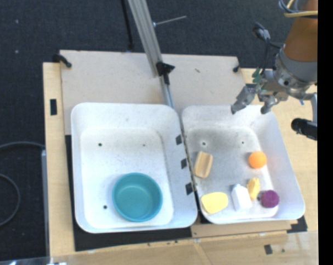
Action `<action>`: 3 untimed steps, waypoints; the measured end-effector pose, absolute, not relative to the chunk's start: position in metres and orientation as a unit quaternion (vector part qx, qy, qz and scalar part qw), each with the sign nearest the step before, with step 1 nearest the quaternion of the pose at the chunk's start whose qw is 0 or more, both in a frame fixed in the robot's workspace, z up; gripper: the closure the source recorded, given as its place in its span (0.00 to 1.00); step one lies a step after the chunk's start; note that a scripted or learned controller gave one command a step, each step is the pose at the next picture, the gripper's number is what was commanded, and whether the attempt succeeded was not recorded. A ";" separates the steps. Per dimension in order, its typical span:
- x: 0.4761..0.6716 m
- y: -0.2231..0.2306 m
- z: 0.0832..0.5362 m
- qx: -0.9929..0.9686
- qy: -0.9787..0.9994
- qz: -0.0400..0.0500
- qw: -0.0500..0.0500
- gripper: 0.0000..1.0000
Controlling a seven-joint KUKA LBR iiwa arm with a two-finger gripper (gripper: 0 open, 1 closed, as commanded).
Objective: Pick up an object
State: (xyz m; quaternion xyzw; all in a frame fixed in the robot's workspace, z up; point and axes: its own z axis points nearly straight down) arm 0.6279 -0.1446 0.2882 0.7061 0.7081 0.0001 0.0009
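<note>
Plainly, the arm was at the approach step, with nothing yet picked.

Going from large to small: the surface [221, 247] carried two white bins; the left bin [89, 126] held a teal bowl [137, 196], and the right bin [282, 142] held the small things, well apart from the gripper [253, 105], which hung over that bin's far rim with its fingers [238, 104] apart and nothing between them. In the right bin lay a tan block [203, 164], a yellow sponge-like piece [214, 202], a white bottle [241, 197], an orange ball [257, 159], a purple ball [269, 198] and a small yellow piece [254, 187]. By my judgement the next move called for choosing one, centring above it and descending before closing; the orange ball stood clearest of its neighbours. No readable writing or brand showed anywhere.
</note>
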 end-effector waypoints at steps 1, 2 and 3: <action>0.628 -0.145 0.288 0.706 0.708 0.000 0.001 0.00; 0.622 -0.148 0.226 0.707 0.707 -0.002 -0.001 0.00; 0.623 -0.142 0.180 0.707 0.707 -0.002 -0.001 0.00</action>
